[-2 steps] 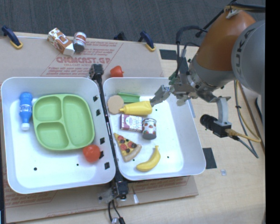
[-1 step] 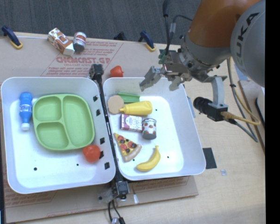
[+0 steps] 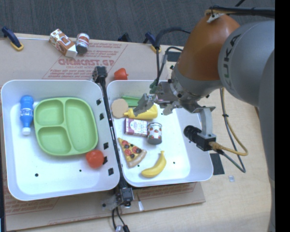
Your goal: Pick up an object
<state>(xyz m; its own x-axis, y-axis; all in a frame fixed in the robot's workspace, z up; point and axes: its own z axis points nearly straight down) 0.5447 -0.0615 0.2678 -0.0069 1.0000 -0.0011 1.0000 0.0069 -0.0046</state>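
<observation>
Camera view looks down on two white bins set side by side on a tabletop. Nearest the lower edge, in the right bin [image 3: 198, 170], a banana [image 3: 154, 166] lies near the front wall, with a pizza slice [image 3: 131, 151] just to its left by the divider. Behind these sit a small can [image 3: 154, 133] and, touching its left side, a red carton [image 3: 136, 126]. In the left bin [image 3: 14, 178], a red ball [image 3: 94, 158] rests against the front right corner of a green divided plate [image 3: 65, 125], and a blue bottle [image 3: 26, 113] lies along the plate's left side. Farther back in the right bin, a round tan cookie [image 3: 119, 108] sits by the divider, a yellow object [image 3: 144, 113] lies just beside it, and a green object [image 3: 131, 100] shows partly behind them. The tool [image 3: 148, 102] hangs low over the yellow object's upper end; I cannot tell how far its fingers are spread or whether anything sits between them. The grey arm [image 3: 246, 62] with its orange band fills the upper right. Beyond the bins, on cardboard [image 3: 87, 62], a red object [image 3: 120, 74] sits near the right bin's back corner, and a small carton [image 3: 62, 41] and a can [image 3: 82, 43] lie side by side at the far edge.
</observation>
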